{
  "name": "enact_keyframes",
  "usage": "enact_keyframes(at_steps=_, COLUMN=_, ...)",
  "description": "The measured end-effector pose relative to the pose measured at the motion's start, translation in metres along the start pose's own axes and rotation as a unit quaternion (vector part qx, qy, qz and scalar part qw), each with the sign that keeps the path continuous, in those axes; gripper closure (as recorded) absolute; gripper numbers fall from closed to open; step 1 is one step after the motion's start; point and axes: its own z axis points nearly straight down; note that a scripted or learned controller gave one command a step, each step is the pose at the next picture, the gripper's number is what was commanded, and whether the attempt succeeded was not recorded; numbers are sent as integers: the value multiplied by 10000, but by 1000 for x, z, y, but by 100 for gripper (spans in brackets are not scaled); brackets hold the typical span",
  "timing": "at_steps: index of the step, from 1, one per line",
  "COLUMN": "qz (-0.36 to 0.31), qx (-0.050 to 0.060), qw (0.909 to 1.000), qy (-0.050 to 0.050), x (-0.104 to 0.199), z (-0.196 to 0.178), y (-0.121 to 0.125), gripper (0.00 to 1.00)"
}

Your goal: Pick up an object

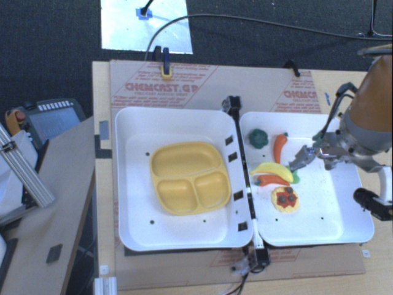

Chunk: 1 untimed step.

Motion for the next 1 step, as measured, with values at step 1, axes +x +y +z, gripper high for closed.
enact_keyframes(at_steps=1, qz=12, qx=18, qw=10000, qy=2, x=-8, z=46, y=3, gripper=0)
